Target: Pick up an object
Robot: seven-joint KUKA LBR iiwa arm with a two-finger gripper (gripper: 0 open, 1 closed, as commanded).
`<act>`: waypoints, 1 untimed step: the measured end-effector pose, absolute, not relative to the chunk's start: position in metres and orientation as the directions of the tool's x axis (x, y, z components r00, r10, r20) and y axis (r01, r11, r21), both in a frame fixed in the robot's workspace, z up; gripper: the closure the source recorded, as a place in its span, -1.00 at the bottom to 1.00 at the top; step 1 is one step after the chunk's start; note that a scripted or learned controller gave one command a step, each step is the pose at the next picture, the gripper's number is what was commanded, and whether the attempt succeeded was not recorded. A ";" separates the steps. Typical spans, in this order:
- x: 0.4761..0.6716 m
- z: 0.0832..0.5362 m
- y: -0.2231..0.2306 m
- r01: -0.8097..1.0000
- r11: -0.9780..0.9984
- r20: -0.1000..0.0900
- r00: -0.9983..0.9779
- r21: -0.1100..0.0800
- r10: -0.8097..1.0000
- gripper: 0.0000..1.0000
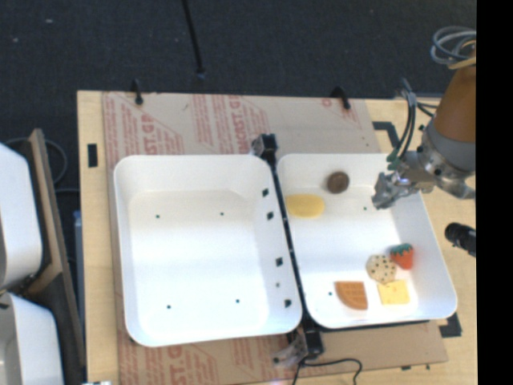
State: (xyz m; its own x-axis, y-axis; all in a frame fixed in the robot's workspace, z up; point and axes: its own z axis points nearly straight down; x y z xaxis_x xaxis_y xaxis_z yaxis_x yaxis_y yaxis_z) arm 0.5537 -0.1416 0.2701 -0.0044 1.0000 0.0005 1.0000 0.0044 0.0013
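Grey tool (387, 191) above right bin (321, 311), near brown ball (337, 182).

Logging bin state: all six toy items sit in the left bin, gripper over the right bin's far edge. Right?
Not quite. The camera view shows the six items, brown ball and yellow piece among them, in the right bin, not the left bin. The gripper is over the right bin's far edge.

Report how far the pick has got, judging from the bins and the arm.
Done: nothing lifted yet; the brown ball, yellow oval, cookie, strawberry, orange wedge and yellow square all lie in the right bin. In hand: the gripper sits at that bin's upper right. Left: reaching and lifting one.
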 end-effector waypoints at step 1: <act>0.544 0.262 -0.099 1.000 0.003 0.001 -0.003 0.001 1.000 1.00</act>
